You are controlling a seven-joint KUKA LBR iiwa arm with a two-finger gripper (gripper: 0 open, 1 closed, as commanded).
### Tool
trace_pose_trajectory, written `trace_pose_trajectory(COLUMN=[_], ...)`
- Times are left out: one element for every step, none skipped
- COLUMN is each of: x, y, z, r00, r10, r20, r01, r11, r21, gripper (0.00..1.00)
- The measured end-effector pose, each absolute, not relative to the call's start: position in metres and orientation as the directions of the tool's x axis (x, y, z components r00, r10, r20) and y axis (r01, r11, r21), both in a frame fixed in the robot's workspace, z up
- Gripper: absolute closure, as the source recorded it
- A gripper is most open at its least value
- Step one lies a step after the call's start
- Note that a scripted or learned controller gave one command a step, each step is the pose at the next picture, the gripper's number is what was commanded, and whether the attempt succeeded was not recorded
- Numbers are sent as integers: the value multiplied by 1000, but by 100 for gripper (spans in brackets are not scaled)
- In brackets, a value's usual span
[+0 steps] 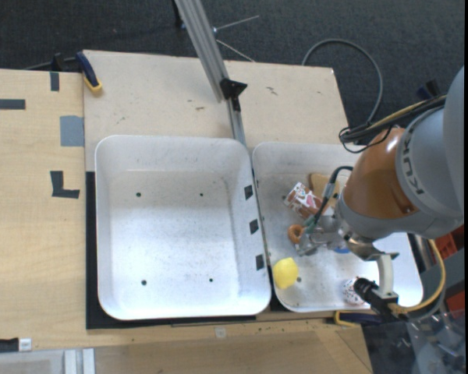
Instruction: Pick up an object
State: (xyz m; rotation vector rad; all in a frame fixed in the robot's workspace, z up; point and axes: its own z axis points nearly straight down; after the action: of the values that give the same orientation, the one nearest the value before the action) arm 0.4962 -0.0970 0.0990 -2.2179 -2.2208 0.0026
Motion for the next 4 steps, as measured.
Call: trace_pose_trajectory(x=[499,509,514,513], y=[-97,-102,-93,-40], z=[141,197,252,238], r00=[-1,-1,-3,-6], r10=[1000,1000,1000,1000], r20=[0,-1,-1,1], r01=[1000,1000,1000,1000], r11=[1,1,3,6], r21=[2,4,4,-3], gripper=[100,100,100,100])
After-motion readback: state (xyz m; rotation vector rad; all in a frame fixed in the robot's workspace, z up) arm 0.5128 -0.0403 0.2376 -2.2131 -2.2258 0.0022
